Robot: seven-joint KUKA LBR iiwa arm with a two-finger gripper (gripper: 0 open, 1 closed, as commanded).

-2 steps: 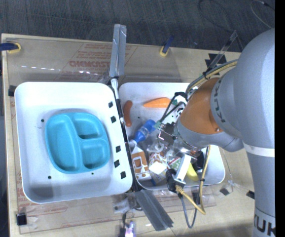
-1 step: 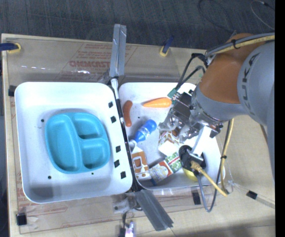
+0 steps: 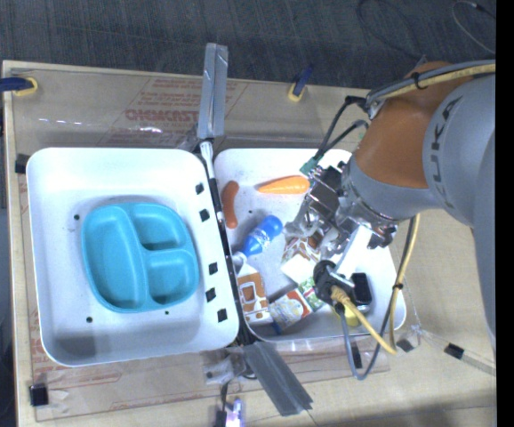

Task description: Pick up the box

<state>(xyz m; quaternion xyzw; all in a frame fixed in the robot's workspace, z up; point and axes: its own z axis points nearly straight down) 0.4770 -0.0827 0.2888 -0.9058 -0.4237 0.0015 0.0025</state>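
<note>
Camera view: wooden bench [image 3: 106, 105], dark floor [image 3: 150, 7].

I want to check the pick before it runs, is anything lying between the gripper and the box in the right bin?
The gripper hangs over the right bin, beside the box, which lies near the front wall. A crumpled packet lies against the box on the gripper's side, and a blue bottle lies just behind it. Nothing visible covers the box's top.

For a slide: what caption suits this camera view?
KUKA arm's gripper low in the cluttered right bin by a box; blue tray in left bin.
</note>
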